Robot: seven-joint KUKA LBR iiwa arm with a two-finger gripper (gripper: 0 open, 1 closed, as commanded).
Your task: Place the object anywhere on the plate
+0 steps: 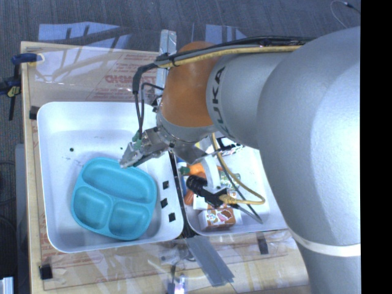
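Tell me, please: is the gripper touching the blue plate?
Cannot tell. In the camera view the gripper overlaps the upper rim of the blue plate, but the slanted angle shows neither contact nor a gap.

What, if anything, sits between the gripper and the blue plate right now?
Nothing visible does. The gripper is at the upper right rim of the blue plate in the left bin, with no item between them. The plate's compartments look bare. Whether the gripper carries an object cannot be made out from this view.
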